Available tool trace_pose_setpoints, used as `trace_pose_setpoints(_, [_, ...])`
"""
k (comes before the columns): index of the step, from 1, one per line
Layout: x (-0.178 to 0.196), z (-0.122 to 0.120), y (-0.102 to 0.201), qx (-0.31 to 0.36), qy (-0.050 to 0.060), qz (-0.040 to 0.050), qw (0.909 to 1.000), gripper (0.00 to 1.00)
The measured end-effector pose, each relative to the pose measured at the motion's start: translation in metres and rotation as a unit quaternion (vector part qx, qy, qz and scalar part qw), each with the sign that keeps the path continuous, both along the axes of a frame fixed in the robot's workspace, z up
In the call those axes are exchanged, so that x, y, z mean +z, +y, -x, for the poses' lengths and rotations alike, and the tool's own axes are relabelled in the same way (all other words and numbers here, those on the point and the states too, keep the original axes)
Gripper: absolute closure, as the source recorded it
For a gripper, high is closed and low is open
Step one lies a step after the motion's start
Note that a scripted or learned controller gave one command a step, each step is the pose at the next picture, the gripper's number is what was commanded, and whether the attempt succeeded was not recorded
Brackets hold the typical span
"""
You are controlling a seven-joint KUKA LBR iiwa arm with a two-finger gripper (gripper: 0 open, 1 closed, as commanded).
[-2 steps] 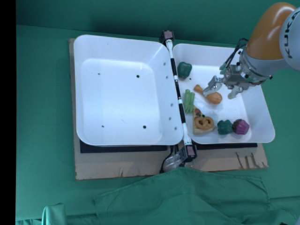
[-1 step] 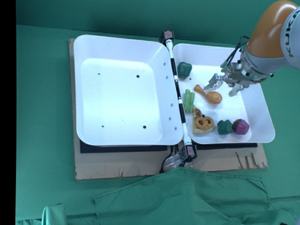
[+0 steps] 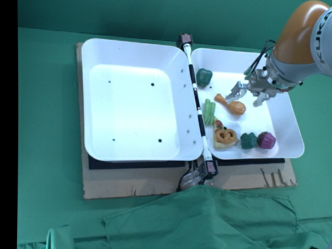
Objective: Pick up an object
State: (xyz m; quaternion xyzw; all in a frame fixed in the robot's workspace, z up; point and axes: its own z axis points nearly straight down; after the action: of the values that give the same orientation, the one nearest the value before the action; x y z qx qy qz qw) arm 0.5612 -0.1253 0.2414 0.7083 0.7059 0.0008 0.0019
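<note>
Hovering in the right shallow white plastic bin (image 3: 290, 134), end effector (image 3: 249, 94) spread apart and empty; just below-left, lying on the bin floor, small orange-brown toy drumstick (image 3: 232, 105); probably light, rigid, smooth plastic, likely slippery; best pinched across the fat round end, not the thin bone; nearby, dark green toy pepper (image 3: 204, 77) and tan pretzel-topped toy slice (image 3: 225, 137); fingertip detail blurred, height above the floor hard to judge.
</note>
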Motion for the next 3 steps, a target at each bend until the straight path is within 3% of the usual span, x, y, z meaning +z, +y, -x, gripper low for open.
trace_pose_setpoints(1, [-0.060, -0.023, 0.011, 0.001, -0.001, 0.0008, 1.0000, 0.00])
trace_pose_setpoints(2, [-0.042, -0.026, 0.009, -0.002, -0.009, 0.0025, 1.0000, 1.00])
trace_pose_setpoints(3, [0.021, -0.022, 0.013, 0.002, -0.004, 0.0006, 1.0000, 1.00])
